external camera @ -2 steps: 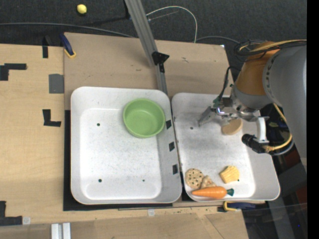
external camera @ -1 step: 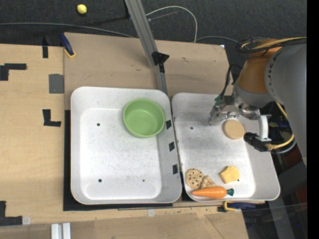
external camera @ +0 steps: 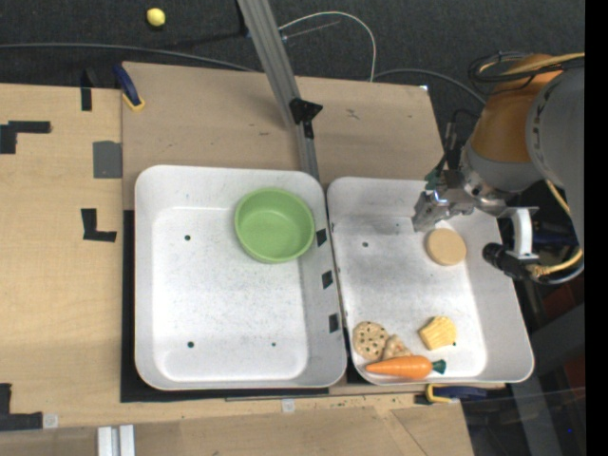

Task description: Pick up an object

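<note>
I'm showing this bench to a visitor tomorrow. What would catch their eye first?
Likely the bright green bowl, alone near the top of the left bin. Next, the grey arm's gripper over the right bin, just beside a round tan disc, with a carrot along the near edge.

The arm (external camera: 532,112) runs out of the frame at the right edge, so its upper links are cut off. The hand (external camera: 432,209) is small and blurred, and the state of its tips cannot be told. The cookie (external camera: 370,337) partly hides a 2nd brownish piece (external camera: 395,348) behind it, and the carrot (external camera: 404,368) covers that piece's lower edge.
</note>
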Robot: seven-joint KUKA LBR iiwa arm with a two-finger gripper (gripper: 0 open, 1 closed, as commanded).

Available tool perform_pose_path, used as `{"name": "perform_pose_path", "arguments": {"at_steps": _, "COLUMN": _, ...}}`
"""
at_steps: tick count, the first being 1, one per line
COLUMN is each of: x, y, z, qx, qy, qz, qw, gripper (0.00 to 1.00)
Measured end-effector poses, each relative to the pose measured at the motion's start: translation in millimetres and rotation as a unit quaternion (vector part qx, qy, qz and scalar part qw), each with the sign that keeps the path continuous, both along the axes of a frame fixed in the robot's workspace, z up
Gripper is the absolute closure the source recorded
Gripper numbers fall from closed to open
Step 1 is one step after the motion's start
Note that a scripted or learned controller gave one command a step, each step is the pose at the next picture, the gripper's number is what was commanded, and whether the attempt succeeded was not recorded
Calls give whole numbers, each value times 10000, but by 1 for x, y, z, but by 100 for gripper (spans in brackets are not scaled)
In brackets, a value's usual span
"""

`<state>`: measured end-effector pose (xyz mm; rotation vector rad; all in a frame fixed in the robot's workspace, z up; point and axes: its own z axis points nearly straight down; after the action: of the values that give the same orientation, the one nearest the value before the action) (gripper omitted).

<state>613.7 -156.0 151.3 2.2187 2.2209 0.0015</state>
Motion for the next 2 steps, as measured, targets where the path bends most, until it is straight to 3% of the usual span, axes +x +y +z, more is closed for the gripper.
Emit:
{"name": "perform_pose_path", "arguments": {"at_steps": 1, "x": -1, "y": 1, "z": 64, "qx": -3, "qy": -18, "qz": 1, "qw": 10000, "gripper": 100}}
{"name": "perform_pose_path", "arguments": {"at_steps": 2, "x": -1, "y": 1, "z": 78, "qx": 4, "qy": 7, "qz": 1, "qw": 10000, "gripper": 100}}
